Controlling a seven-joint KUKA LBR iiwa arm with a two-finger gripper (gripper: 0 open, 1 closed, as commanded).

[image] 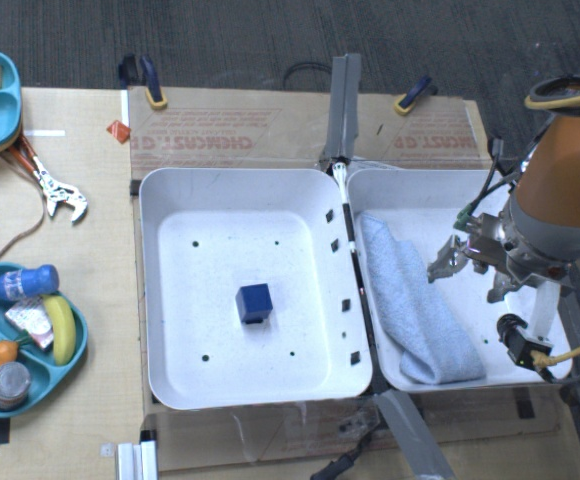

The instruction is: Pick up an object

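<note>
Your view from above: two white bins side by side on the bench. The left bin carries a small blue cube just below its centre. The right bin holds a light blue towel lying from its upper left corner towards its lower edge. The gripper hangs over the right bin's right half, beside the towel; you cannot tell how far open it is, and nothing is seen in it.
</note>
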